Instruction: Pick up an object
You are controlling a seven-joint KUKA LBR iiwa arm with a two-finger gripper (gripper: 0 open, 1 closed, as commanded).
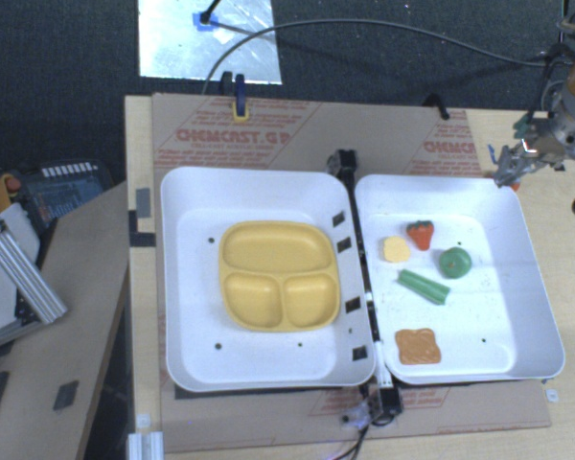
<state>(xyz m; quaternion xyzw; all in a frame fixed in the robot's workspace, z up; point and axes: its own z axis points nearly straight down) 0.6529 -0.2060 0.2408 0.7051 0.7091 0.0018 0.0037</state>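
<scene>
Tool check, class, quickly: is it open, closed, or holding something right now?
Tool: cannot be told whether open or closed; it sits above the far right corner of the right bin, with nothing seen between its fingers.

Both white bins look like smooth moulded plastic, faintly glossy; yellow divided tray matt plastic, smooth; food pieces plastic-looking: strawberry, green round piece, green stick, pale yellow piece, brown toast with textured face; board beneath looks like matt brown cardboard with printed lettering; silver sheet shiny, metallic; gripper looks like bare metal.
</scene>
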